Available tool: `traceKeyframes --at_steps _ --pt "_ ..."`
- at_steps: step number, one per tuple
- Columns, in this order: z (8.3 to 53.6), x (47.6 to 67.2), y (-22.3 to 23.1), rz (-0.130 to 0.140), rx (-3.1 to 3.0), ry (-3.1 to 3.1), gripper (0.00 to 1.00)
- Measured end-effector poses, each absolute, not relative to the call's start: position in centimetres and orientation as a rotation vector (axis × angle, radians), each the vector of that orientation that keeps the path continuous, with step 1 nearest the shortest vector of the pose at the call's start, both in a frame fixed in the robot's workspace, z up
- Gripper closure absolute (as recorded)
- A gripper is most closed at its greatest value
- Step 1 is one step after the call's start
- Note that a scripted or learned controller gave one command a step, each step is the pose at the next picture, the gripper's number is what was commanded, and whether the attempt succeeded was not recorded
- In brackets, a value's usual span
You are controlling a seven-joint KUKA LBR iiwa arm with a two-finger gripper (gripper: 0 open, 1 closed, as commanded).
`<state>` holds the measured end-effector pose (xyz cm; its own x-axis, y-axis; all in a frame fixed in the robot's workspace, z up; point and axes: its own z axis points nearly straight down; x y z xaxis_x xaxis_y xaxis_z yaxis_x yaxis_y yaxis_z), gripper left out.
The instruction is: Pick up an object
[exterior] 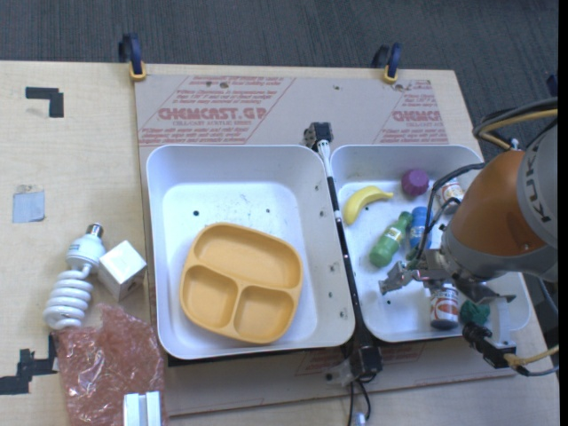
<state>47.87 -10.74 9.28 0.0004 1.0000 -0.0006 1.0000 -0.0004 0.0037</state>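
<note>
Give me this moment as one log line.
arm: over right white bin | gripper: low, beside green plastic bottle | grasp: none seen | nearby: yellow banana, purple ball | left white bin: yellow divided tray

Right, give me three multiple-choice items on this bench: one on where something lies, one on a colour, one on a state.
1. Where does the divided yellow plate lie?
A. In the left bin
B. In the right bin
C. On the bench beside the bulb

2. What colour is the small ball near the banana?
A. Orange
B. Purple
C. White

3. How does the green bottle rest?
A. Standing upright
B. Lying on its side
C. Stacked on the plate

Answers:
1 A, the plate sits on the left bin's floor.
2 B, the ball is plainly purple, up by the right bin's far wall.
3 B, its full length shows flat on the bin floor.
</note>
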Motion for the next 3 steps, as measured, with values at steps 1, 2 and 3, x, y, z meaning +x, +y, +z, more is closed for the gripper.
traceKeyframes --at_steps 1,2,3 --pt "10.2 48.0 -10.8 0.005 2.221 2.216 1.00" --pt "10.4 56.6 -9.8 -0.001 2.218 2.223 1.00" --pt "10.4 56.6 -9.8 -0.001 2.219 2.223 0.00"
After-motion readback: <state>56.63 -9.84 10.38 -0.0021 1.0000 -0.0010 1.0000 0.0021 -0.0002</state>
